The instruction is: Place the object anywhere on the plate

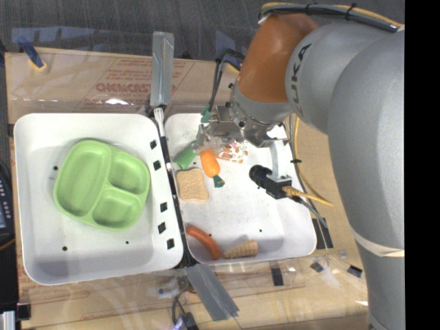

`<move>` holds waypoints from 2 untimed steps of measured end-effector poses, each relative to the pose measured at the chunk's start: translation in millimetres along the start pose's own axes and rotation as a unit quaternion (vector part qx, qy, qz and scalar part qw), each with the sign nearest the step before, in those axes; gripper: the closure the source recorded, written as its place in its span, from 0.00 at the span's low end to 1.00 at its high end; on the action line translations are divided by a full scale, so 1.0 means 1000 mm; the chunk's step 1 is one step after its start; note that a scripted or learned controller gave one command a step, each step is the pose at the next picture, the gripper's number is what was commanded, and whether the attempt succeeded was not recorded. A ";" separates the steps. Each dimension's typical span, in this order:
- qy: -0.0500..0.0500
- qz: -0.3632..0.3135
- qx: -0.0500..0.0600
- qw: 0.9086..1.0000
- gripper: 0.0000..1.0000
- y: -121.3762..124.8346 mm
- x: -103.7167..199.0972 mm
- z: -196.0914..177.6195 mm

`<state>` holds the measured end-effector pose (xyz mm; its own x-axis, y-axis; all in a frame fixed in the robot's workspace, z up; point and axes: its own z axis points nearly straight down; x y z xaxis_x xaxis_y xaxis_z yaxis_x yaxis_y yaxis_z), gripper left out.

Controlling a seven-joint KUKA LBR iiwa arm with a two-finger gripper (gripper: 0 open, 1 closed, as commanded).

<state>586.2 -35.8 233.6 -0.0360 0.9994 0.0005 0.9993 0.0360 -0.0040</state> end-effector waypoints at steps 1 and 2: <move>0.000 -0.025 0.001 1.000 1.00 0.009 0.079 0.021; 0.000 -0.025 0.001 1.000 0.00 0.009 0.078 0.021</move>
